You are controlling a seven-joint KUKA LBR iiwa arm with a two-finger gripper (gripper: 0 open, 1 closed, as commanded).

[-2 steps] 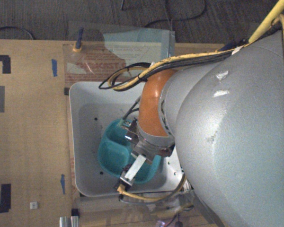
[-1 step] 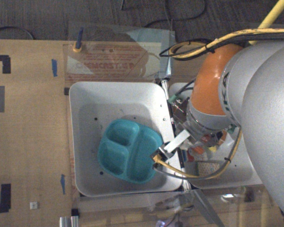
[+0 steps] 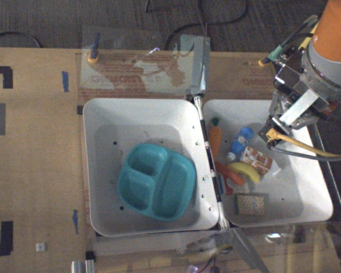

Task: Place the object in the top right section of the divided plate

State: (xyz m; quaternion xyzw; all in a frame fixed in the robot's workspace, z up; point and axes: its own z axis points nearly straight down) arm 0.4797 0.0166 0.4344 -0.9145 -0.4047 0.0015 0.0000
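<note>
A teal divided plate (image 3: 157, 180) lies in the left bin (image 3: 102, 118), with nothing in its three sections. The right bin (image 3: 307, 203) holds an orange carrot (image 3: 215, 140), a small blue and white bottle (image 3: 240, 143), a yellow banana (image 3: 245, 171), a white and orange carton (image 3: 257, 159), a red piece (image 3: 231, 177) and a tan block (image 3: 250, 203). My gripper (image 3: 281, 108) hangs above the back right of that bin, up and to the right of the bottle, apart from the objects.
The two bins meet along a central rim (image 3: 207, 152). A clear plastic sheet (image 3: 142, 67) lies on the bench behind the left bin. Cables trail on the floor at the back. The arm's body covers the right bin's far right corner.
</note>
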